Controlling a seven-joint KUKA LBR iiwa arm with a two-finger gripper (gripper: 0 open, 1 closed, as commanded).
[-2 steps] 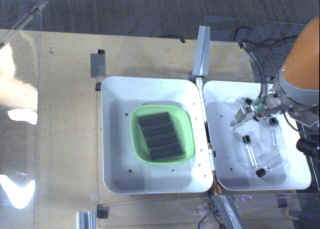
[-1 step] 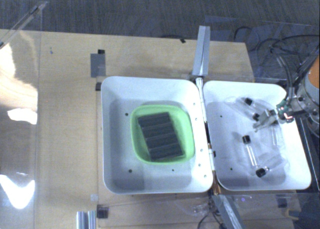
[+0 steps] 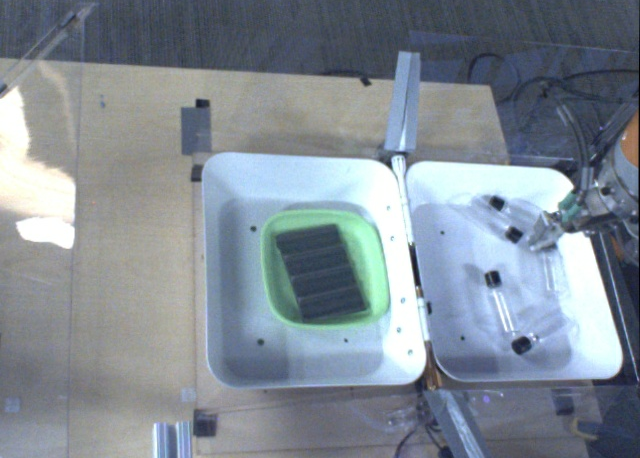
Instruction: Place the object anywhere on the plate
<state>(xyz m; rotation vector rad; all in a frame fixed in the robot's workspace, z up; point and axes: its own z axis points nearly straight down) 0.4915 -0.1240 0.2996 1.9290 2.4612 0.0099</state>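
Bench of pale wood bears two white bins over grey carpet.

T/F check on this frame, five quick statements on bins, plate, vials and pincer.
1. The green plate sits in the left bin. True.
2. A dark ridged block lies on the plate. True.
3. The clear vials with black caps lie in the left bin. False: they lie in the right bin.
4. The pincer hangs over the plate. False: it is at the right bin's upper right part, near the vials.
5. A vial already lies on the plate. False: the plate bears just the dark block.
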